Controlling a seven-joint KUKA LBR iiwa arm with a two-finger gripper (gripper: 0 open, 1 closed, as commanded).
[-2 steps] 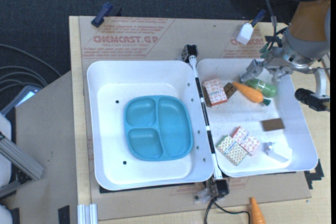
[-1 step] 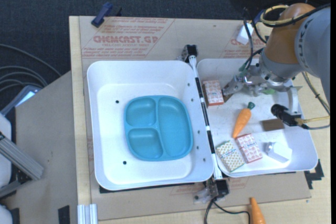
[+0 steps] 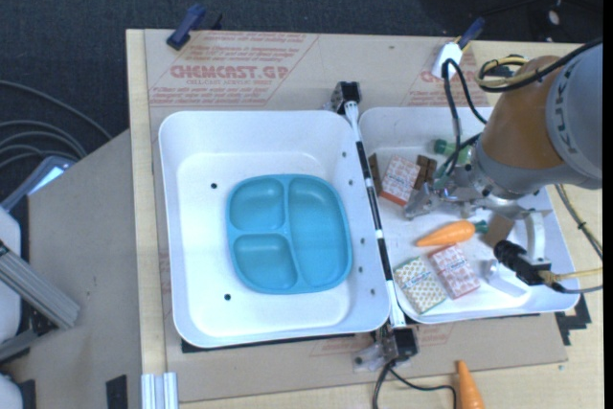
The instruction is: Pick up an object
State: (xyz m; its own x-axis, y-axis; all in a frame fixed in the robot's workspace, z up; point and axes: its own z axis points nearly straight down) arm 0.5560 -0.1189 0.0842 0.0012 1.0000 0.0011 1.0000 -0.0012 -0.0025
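Arm [image 3: 536, 124] over right bin [image 3: 565, 297], near carrot [image 3: 446, 233].

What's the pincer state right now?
Pincer: cannot be told. It is low in the right bin, beside the brown packet and just above the carrot.

Readable txt: "CHEMCAST GP" in red caps, printed upside-down/mirrored-ish on brown masking paper of the bench sheet [image 3: 230, 72], back-left, above left bin. Smaller red lines under it, too small to read. Same red print repeats faintly at back-right of sheet near right bin, partly covered by cables, not legible. Small packets in right bin: brown packet [image 3: 397, 178], red-white patterned packet [image 3: 454, 270], green-dotted packet [image 3: 420, 284] — all have print, too blurry to read. No nums or signs legible elsewhere.
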